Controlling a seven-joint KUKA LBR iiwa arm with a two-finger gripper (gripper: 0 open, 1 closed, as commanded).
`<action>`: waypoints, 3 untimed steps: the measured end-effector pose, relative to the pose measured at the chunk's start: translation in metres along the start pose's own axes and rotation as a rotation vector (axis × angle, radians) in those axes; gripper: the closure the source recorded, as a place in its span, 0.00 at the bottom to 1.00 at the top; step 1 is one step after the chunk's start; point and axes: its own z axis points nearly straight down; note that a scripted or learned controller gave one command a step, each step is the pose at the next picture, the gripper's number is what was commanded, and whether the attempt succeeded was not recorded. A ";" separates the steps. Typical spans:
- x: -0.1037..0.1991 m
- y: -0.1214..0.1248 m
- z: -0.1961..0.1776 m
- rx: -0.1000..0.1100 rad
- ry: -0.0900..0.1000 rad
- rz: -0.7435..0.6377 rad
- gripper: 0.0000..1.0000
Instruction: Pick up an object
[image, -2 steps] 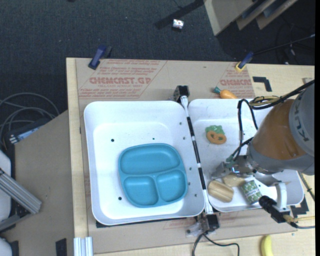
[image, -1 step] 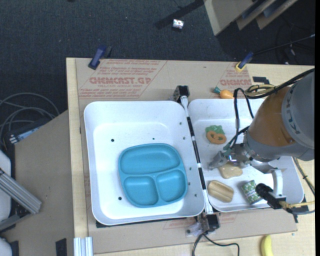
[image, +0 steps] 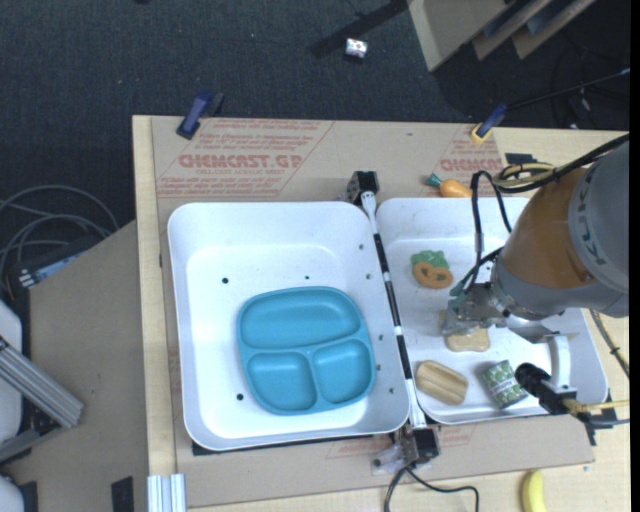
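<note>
From the camera view above the bench, you see the gripper (image: 466, 322) low in the right bin (image: 400, 225), just over a pale, flat biscuit-like piece (image: 468, 341). This piece looks like the object to pick; it lies about mid-bin, near the front half. I cannot tell how the jaws stand, because the wrist hides them.

To do this step well, I think you should keep the descent straight and centred on the pale piece, and close only when it sits between the jaws. It is thin and low, so a shallow grasp may slip.

Neighbours are near: a tan bread-like block (image: 441, 382) in front, a small green packet (image: 502, 384) beside it, and a round green and orange toy (image: 432, 270) behind. The divider between the bins lies to the left, with some free floor before it. The left bin (image: 185, 290) holds a blue divided plate (image: 305, 347). Lift straight up; above the bin the room is open.
</note>
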 end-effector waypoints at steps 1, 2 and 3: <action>0.000 0.000 0.000 0.000 0.000 0.000 0.00; 0.000 0.000 -0.010 -0.001 -0.001 0.000 1.00; 0.000 0.000 -0.010 -0.001 -0.001 0.000 0.00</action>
